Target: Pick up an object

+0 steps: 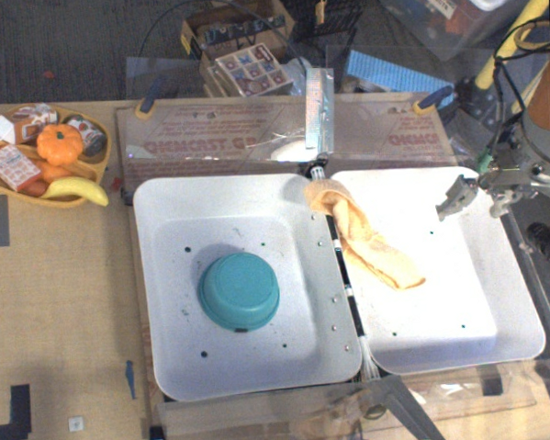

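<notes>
Cluttered workshop at the back: boxes, cables, a blue pad on a dark floor. In front, a wooden bench (59, 318) with a cardboard sheet (216, 139) laid behind two white bins. At the bench's far left corner, a dish of toy food (42, 158) with a banana and a small pumpkin.

In the left bin (160, 220), a teal bowl (239, 291) lying upside down near the middle. In the right bin (463, 306), a yellow-orange cloth (368, 242), limp, running from the far left corner down toward the centre, with its upper end bunched against the wall between the bins.

Above the right bin's far right edge, the gripper (467, 195), well apart from the cloth and far from the bowl. Nothing visibly held; how wide open cannot be told from this angle.

Likely trouble from here:
- Coming down where it hangs now means closing on bare bin floor.
- Pinching only a thin fold of the cloth, so slipping out on the lift.
- Striking the dividing wall if aimed at the bunched end.
- On the bowl, a smooth domed back with no rim to catch, so sliding off.
</notes>
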